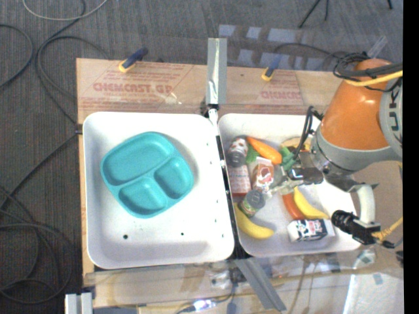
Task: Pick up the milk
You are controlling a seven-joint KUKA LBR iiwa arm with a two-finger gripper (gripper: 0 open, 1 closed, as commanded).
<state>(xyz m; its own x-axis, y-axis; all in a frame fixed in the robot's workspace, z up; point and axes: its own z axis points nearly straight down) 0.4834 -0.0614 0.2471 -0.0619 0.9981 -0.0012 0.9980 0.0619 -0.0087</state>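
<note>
Grey carpet surrounds your bench; the milk (311, 229) lies on its side near the right bin's (226, 126) front wall, while the gripper (288, 175) hovers over mid-bin clutter, its finger state unclear to me.

Two white bins (91, 175); one teal tray (148, 173); two bananas (254, 226); one milk carton (310, 229)
</note>
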